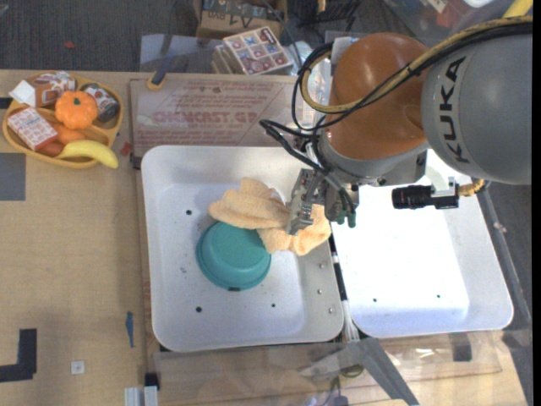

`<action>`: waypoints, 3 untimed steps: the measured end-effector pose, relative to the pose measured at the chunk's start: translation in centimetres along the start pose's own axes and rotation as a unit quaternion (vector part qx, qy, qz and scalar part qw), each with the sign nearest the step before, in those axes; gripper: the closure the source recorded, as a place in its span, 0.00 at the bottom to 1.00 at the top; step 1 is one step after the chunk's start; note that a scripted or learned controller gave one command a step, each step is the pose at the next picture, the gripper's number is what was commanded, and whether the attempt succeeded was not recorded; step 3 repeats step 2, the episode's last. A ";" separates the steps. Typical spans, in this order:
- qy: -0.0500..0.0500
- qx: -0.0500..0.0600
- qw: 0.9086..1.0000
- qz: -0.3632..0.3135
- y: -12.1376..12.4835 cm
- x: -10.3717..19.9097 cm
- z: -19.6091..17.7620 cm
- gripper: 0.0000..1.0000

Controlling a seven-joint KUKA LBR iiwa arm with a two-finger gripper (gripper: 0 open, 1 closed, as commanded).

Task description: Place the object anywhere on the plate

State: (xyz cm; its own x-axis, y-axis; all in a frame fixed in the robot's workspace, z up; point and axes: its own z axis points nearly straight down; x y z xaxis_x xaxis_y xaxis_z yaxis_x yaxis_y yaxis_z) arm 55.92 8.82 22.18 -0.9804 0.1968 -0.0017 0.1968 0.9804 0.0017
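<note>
A pale yellow cloth (249, 208) lies crumpled in the left bin (169, 184), stretching from the bin's middle to its right wall. Its lower edge touches the upper rim of a teal round plate (234, 258) that sits just in front of it. My gripper (306, 210) hangs from the grey and orange wrist and is down at the cloth's right part, its tip against the fabric. The wrist hides the cloth's upper right corner. The gripper stands to the right of the plate, apart from it.
The right bin (423, 260) lies under the arm. A yellow bowl of toy fruit and packets (63, 121) stands on the bench at the far left. A flat cardboard box (211, 112) lies behind the left bin.
</note>
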 end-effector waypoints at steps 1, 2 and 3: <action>-0.002 -0.001 0.995 -0.097 4.8 1.4 -0.3 1.00; -0.002 -0.001 0.995 -0.096 4.8 1.3 -0.4 0.00; -0.002 -0.001 0.995 -0.096 4.8 1.3 -0.4 0.00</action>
